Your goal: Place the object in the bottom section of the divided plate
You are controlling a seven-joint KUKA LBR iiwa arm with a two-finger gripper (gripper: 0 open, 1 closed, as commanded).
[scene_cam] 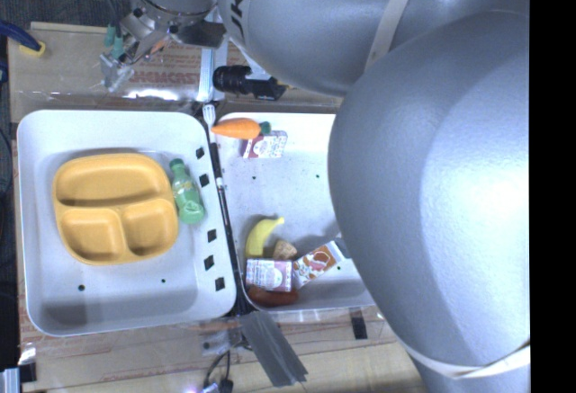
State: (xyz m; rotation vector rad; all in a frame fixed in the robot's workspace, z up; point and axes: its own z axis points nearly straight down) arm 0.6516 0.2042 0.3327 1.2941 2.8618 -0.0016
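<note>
A yellow divided plate point(115, 207) lies in the left bin point(54, 310), with one long section on its far side and two smaller sections on its near side. A green bottle point(186, 193) lies in the bin against the plate's right rim, outside the sections. My gripper point(121, 58) hangs past the far edge of the left bin, above the bench, well away from the plate and the bottle. The grey arm with its orange band covers the upper and right part of the view.
The right bin point(297, 175) holds a carrot point(238, 127) and a small carton point(267, 146) at its far end. A banana point(262, 234), two more cartons point(269, 274) point(317, 261) and a dark red item point(270, 296) crowd its near end. The arm hides the bin's right side.
</note>
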